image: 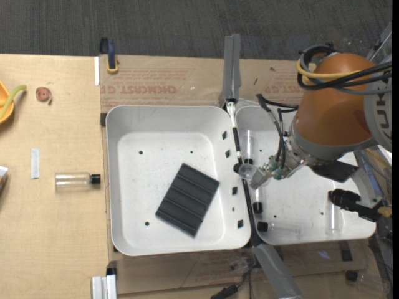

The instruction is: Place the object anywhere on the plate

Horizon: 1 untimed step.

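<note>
A dark grey ridged rectangular plate point(187, 199) lies tilted in the left bin point(124, 167), right of its middle. My gripper point(250, 172) hangs low at the left wall of the right bin point(293, 229), just across the divider from the plate. A clear, tube-like object point(245, 143) lies along that wall just above the gripper tip; whether the two touch is too blurred to tell. The orange band and wrist point(333, 101) hide much of the right bin's middle.
A second clear piece point(333, 220) lies near the right bin's front right. Black clips point(238, 167) line the divider. On the bench to the left sit a small clear bottle with a black cap point(76, 179), a pink disc point(42, 94) and a yellow item point(6, 101).
</note>
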Tool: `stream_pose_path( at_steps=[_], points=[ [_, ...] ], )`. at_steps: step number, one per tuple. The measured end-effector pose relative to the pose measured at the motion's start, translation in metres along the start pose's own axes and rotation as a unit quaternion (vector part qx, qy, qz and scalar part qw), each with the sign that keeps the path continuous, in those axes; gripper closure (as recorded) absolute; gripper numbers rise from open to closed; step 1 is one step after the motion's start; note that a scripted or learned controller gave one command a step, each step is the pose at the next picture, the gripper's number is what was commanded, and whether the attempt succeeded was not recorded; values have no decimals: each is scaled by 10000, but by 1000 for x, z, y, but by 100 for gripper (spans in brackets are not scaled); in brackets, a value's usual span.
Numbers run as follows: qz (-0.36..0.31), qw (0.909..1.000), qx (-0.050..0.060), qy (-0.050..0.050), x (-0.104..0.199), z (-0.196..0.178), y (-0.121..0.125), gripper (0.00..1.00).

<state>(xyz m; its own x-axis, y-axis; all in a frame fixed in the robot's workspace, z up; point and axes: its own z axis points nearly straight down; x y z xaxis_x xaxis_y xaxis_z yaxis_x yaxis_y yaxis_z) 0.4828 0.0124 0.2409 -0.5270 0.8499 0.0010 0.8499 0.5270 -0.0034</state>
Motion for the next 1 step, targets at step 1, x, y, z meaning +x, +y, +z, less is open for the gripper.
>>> stream_pose_path(
  at_steps=[1],
  points=[
    [-895, 9960, 6, 1, 51, 35, 54, 100]
  ],
)
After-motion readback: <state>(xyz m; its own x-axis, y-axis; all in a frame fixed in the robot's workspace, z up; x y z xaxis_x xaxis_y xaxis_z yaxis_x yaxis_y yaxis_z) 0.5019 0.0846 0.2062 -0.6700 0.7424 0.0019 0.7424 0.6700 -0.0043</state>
